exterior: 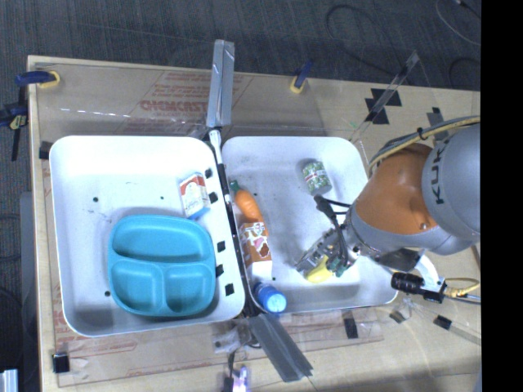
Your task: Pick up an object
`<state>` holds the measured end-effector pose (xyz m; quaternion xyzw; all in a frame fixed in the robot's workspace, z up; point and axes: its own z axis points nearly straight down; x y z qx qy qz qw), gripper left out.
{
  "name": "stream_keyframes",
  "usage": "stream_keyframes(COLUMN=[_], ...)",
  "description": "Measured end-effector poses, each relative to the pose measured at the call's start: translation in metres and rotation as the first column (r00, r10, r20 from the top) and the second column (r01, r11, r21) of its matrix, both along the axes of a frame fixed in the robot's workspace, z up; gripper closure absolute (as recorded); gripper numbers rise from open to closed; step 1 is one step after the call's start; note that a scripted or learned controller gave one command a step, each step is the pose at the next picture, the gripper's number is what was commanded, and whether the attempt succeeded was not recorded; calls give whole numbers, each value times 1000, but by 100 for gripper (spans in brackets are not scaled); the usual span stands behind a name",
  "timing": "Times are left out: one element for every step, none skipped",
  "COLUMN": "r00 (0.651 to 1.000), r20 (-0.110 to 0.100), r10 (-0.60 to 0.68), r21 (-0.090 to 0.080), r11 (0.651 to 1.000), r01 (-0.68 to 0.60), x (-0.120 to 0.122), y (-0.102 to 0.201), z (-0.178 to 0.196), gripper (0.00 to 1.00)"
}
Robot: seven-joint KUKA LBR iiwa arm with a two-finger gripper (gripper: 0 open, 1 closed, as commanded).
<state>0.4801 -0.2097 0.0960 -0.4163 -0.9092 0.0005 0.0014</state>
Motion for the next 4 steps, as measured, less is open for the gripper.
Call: stream_keyframes(r00=[971,971,965,911], r20=[2,2,2,-3], r10=[-237,-238,-263,-412], r21=[-1,-1,-2,-2], r11=[971,971,965,911], r01=[237,238,263,412], x=[6,6,7,16], y=[50,50,-2,16], z=[103,103,186,158], gripper=[100,0,0,0])
